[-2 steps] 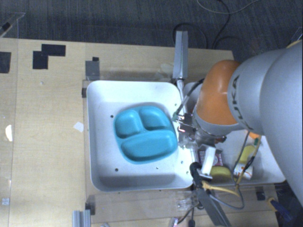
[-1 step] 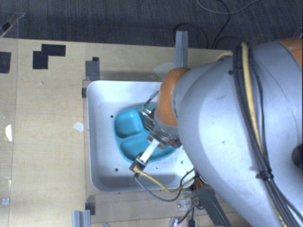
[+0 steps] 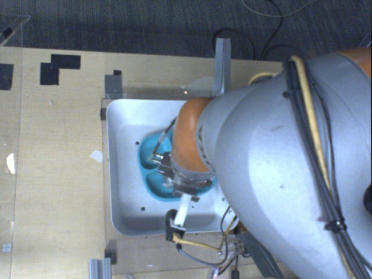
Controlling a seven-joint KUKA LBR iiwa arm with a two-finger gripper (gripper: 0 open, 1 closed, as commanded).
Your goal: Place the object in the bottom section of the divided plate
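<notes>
Arm blocks plate right side; bin floor left of plate open

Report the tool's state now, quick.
Tool: state cannot be told. It sits over the blue divided plate in the white bin, and the arm's orange band covers it from above.

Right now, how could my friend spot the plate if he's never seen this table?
Find the white bin on the wooden bench. Inside it, partly under the arm's orange band, lies the plate. Its bright blue stands out from the white around it.
</notes>
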